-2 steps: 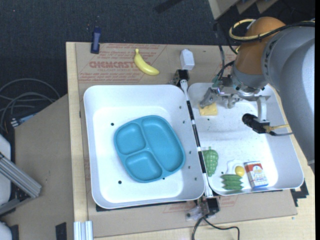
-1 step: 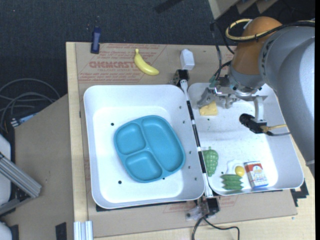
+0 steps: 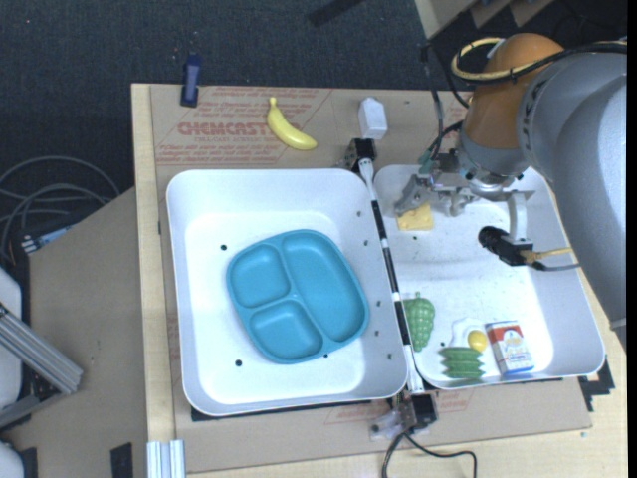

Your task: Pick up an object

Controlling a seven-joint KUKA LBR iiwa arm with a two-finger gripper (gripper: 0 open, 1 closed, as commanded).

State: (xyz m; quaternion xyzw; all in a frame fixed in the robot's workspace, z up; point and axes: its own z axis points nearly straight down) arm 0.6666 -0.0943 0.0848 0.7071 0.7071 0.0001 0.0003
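The gripper (image 3: 430,195) is seen low in the right bin (image 3: 557,297), close to that bin's far-left corner, with the grey arm (image 3: 572,118) and its orange band (image 3: 503,88) reaching in from the right. A small yellow block (image 3: 416,219), possibly a wedge of toy cheese, lies at the bin's far-left corner, touching or just under the fingertips on their near side. Whether the jaws are spread or pressed together cannot be told, since the fingers merge with the wrist hardware from this angle, and the block cannot be said to be pinched.

The coming move is judged to turn on that small offset: the block lies slightly toward the bin's near edge from the fingertips, its longer side running roughly parallel to the bin's far edge.

The other candidates are grouped well apart, at the near edge of the same bin: a green ridged toy (image 3: 419,321), a green pod-shaped toy (image 3: 461,361), a small yellow ball (image 3: 477,341) and a red-and-white carton (image 3: 511,347). A blue divided plate (image 3: 296,295) rests in the left bin (image 3: 199,267).
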